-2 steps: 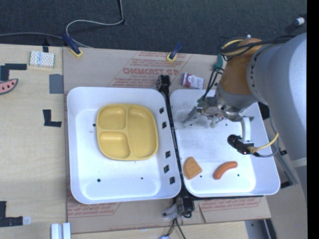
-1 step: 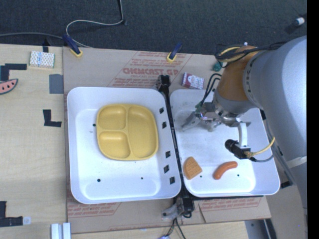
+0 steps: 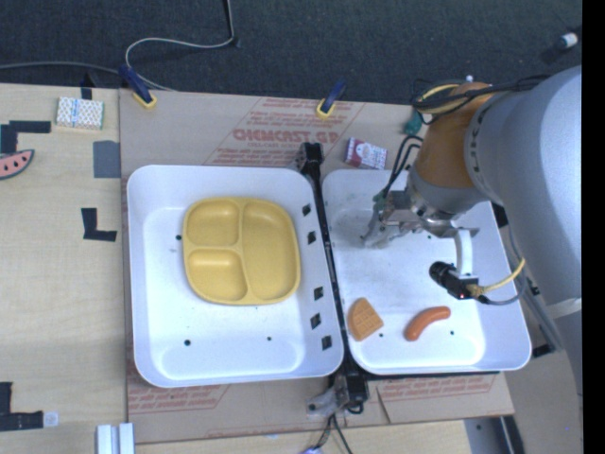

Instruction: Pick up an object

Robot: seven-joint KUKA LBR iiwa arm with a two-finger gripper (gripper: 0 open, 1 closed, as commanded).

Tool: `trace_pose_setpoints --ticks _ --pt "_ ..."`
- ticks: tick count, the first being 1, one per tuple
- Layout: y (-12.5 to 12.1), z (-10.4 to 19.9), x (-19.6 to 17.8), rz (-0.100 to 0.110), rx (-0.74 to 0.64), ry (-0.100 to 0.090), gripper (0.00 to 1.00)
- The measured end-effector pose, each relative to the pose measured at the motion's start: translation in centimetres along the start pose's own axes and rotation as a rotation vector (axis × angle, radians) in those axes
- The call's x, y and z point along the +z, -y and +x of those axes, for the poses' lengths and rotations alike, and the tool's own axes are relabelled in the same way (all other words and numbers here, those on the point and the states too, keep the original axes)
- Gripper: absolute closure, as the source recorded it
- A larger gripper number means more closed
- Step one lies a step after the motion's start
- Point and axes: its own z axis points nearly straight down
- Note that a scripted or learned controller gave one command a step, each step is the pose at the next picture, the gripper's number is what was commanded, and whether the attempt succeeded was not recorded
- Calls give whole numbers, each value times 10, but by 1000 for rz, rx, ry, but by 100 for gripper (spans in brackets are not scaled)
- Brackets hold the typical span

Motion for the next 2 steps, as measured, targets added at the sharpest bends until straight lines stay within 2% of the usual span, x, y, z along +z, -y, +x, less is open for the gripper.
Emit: trace_pose_setpoints --ticks 1,2 --pt "0 0 0 0 0 0 0" --pt "0 1 -9 2 -1 -2 100"
